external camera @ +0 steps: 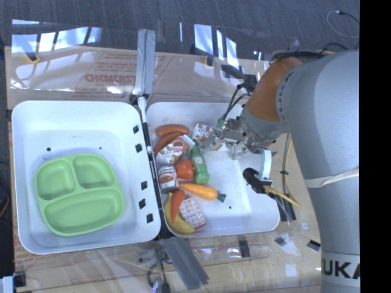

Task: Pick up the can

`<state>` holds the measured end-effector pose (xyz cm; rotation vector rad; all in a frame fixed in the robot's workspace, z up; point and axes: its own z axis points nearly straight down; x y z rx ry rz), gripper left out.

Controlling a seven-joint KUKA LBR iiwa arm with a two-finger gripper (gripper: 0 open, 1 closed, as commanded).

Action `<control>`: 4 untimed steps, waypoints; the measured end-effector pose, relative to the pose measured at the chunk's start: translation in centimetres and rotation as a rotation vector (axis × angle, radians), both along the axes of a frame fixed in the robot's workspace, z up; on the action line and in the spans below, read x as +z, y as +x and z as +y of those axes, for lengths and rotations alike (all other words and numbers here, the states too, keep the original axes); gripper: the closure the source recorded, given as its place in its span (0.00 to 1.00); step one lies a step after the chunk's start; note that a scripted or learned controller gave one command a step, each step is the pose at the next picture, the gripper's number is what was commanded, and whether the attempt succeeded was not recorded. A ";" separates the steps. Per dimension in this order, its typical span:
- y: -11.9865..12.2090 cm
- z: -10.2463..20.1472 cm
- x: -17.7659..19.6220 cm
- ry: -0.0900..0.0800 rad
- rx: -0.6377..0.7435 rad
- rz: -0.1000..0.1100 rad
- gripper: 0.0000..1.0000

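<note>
Grey arm, orange band, "KUKA" lettering, yellow cable.

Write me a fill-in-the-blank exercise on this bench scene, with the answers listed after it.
1. The green divided plate lies in the ____ bin.
2. The toy food, including the carrot and the can, is piled in the ____ bin.
3. The plate has ____ compartments.
4. The band above the arm's wrist is ____.

Answers: left; right; three; orange
</note>
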<state>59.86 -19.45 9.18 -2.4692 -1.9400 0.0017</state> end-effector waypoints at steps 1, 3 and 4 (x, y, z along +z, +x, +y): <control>3.8 -0.9 -0.5 0.007 -0.097 0.036 0.00; 5.2 -0.4 5.7 -0.002 -0.350 0.024 0.00; 5.8 6.6 9.8 0.000 -0.515 0.002 0.00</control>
